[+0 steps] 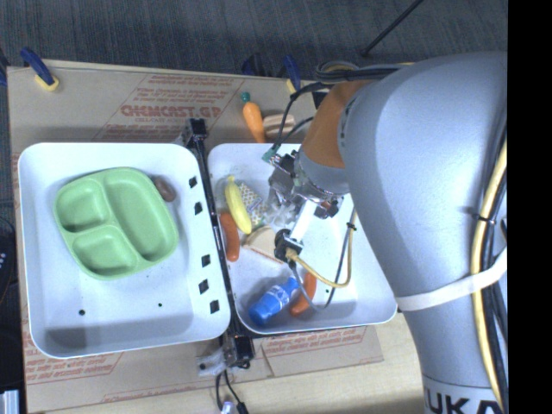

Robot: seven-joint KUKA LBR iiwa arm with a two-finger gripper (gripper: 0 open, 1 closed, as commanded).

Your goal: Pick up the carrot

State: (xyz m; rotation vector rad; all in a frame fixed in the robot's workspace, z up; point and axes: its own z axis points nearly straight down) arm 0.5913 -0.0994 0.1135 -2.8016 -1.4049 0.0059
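Note:
An orange carrot (253,121) with a green top lies on the cardboard just behind the right bin (366,304), outside its rim. Inside that bin, a long orange-red piece (229,235) lies along the left wall beside a yellow banana (236,203). Another orange piece (303,299) rests near the front next to a blue bottle (273,303). My gripper (279,221) hangs low over the middle of the right bin, just right of the banana, and the wrist and cables cover its tip.
The left bin (52,317) holds a green divided plate (116,221) with a small brown object (165,189) at its right edge. A pale flat slice (259,241) and a speckled grey item (249,197) lie under the gripper. The arm's grey bulk covers the right bin's right side.

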